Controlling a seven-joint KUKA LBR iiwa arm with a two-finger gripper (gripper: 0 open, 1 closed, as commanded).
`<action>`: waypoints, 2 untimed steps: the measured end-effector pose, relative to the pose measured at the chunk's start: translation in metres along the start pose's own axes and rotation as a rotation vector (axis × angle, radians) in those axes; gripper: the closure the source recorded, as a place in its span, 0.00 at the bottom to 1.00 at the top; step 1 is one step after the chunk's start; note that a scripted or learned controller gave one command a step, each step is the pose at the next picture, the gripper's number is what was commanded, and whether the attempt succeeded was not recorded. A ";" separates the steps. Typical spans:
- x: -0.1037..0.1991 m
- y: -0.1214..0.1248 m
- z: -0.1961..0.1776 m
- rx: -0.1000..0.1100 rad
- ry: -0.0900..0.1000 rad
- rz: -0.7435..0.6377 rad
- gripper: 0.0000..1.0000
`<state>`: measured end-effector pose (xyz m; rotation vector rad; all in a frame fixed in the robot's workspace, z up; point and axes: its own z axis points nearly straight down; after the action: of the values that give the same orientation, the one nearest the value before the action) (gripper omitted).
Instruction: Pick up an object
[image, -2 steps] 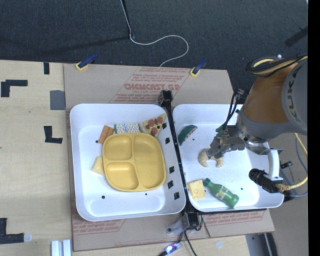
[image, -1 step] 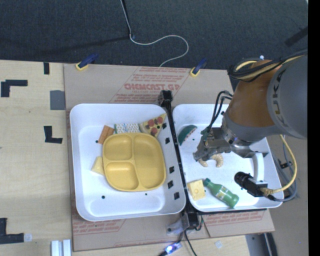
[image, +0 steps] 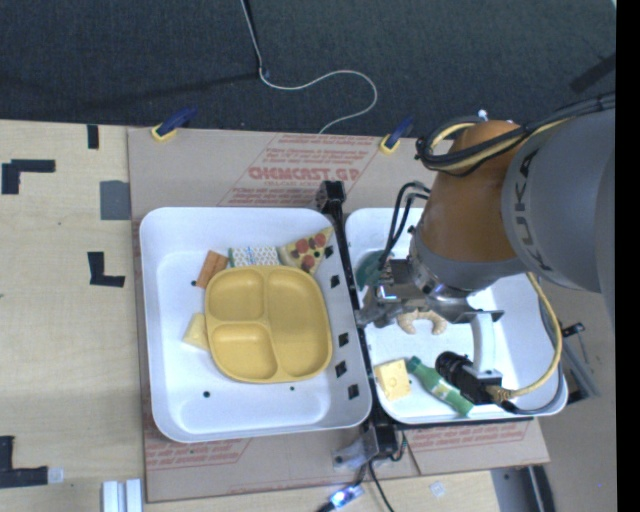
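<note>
My gripper (image: 388, 300) hangs low over the left part of the right bin (image: 520, 300), close to the wall between the bins. A tan, curved pastry-like piece (image: 423, 321) lies just to its right, partly under the wrist. A yellow holed cheese block (image: 395, 380) sits near the bin's front left corner, with a green stick-shaped thing (image: 438, 386) beside it. A teal object (image: 370, 266) peeks out behind the gripper, mostly hidden by the arm.
The left bin (image: 165, 300) holds a large yellow divided plate (image: 268, 323). Around its edges lie an orange piece (image: 212, 267), a pizza slice (image: 309, 248), a patterned item (image: 253, 256) and a pale yellow wedge (image: 196, 330). The arm covers the right bin's back.
</note>
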<state>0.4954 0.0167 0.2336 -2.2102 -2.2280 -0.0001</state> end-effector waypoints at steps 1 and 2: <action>0.002 -0.001 0.002 0.001 -0.002 0.006 1.00; -0.001 -0.009 0.018 0.003 -0.003 0.008 1.00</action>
<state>0.4866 0.0159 0.2157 -2.2192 -2.2196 0.0067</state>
